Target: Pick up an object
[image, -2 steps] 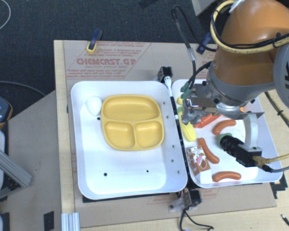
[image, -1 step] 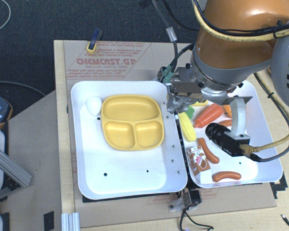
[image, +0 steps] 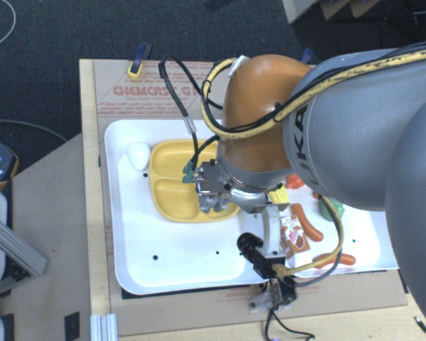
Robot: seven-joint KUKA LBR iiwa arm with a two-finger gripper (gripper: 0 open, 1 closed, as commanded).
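Hanging low over the left bin (image: 128, 261), the hand (image: 211, 203) sat right above the yellow divided plate (image: 172, 183), near that plate's right-hand end. Whether it was released or clenched could not be told; the wrist and the orange band (image: 259, 112) covered too much of it. The plate lay under and to the left of the hand, its long axis running roughly left to right across the bin, so the hand looked lined up with the plate's near rim, not its middle. A small white object (image: 138, 155) rested just beside the plate's upper left corner, well apart from the hand. Off to the right, sausage-like red pieces (image: 311, 227) lay in the other bin. The plate seemed the likely target, and a rim grasp looked chancy.
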